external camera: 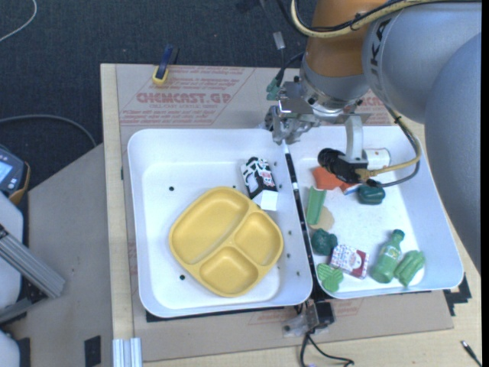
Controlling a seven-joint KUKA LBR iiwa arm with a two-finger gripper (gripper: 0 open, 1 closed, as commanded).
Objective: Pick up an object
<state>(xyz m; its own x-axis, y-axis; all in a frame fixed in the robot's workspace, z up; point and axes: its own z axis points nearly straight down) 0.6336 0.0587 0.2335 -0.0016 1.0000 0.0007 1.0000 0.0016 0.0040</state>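
**Nearly on the divider: gripper needs a clean target**

Nothing is lifted yet. The gripper (286, 127) hangs over the far end of the rim (294, 189) shared by the left bin (139, 176) and the right bin (437, 214). From this slanted view I cannot tell whether it is open or closed, and nothing can be seen in its grasp.

The closest candidate looks to be the black-and-white packet (257, 173), which lies in the left bin just beside the shared rim, between the gripper and the yellow divided plate (225, 239). A white tag (268, 200) lies against the packet's near side and touches the plate's edge.

To do this step well, the arm should probably shift off the rim toward the left bin before it descends, so that neither side lands on the wall. It should close across the packet's narrower width, away from the tag and the plate lip. The right bin is the harder choice. Its orange piece (327, 179), dark green lump (372, 195), long green piece (315, 203), red-and-white packet (350, 261), green bottle (390, 257) and green pepper (411, 267) lie close together, so a descent there risks nudging neighbours.

The cardboard sheet (183, 98) under the bins carries red lettering that reads "CHEMCAST GP". The smaller lines beneath it are too fine to read, as is the print on both packets.
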